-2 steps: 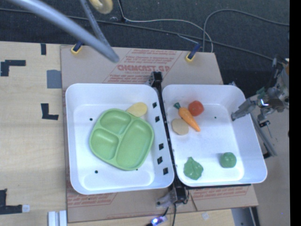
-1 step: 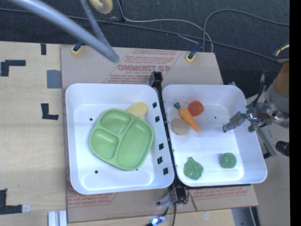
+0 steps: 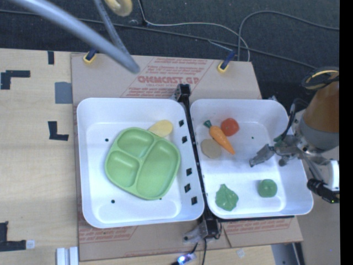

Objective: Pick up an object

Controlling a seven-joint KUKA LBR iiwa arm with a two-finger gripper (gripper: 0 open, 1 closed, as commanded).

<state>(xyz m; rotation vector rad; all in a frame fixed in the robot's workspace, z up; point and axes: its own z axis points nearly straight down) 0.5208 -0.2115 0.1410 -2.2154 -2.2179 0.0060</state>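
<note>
Nearest candidate for the pick, as I read it, is the green ball [image 3: 267,188], a small round item resting on the floor of the right bin [image 3: 287,117] toward its near right corner. It has no long axis, so approach direction does not matter for it. It lies just below and slightly right of the gripper [image 3: 258,160] in the camera view, close but apart from it.

The gripper hangs over the right half of the same bin, its dark fingers reaching leftward from the arm [image 3: 322,115] at the right edge. I see nothing between the fingers; whether they stand apart or closed I cannot tell at this resolution.

Other items in the right bin: a leafy green piece [image 3: 226,197] near the front wall, well left of the ball; a carrot [image 3: 220,138] lying diagonally, its leafy end toward upper left, touching a tan disc [image 3: 210,148]; a red tomato [image 3: 230,127] just beside the carrot's upper end. These three lie left and above the gripper.

The left bin [image 3: 88,112] holds a green divided plate [image 3: 143,163] and a yellow piece [image 3: 161,128] at its upper edge, well apart from the gripper.

Judgement: the ball calls for a short move toward the near wall and a descent.
</note>
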